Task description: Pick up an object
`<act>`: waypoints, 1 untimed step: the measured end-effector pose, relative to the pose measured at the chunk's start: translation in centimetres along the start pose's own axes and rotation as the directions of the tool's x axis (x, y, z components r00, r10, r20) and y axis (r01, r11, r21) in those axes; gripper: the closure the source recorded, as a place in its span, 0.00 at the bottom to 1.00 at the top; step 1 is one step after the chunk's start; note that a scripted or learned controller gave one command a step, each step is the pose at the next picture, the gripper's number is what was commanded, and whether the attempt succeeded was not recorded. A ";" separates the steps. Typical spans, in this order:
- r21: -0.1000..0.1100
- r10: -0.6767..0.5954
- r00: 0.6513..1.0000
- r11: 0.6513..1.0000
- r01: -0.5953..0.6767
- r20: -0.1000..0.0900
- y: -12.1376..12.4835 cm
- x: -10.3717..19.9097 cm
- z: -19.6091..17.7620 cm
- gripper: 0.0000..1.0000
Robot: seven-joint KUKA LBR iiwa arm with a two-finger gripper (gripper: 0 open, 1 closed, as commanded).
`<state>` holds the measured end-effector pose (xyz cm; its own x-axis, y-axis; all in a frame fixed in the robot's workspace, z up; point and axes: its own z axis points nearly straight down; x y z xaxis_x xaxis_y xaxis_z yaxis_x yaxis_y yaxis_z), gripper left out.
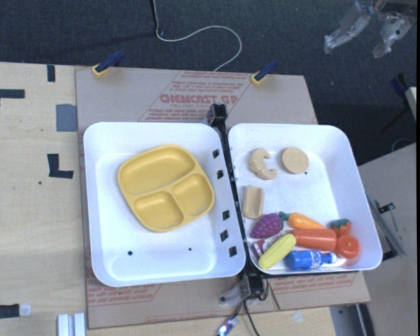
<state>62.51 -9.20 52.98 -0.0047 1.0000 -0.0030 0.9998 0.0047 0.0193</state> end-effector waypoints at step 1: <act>0.018 0.002 1.000 1.000 -0.002 0.000 0.0 -0.1 0.0 1.00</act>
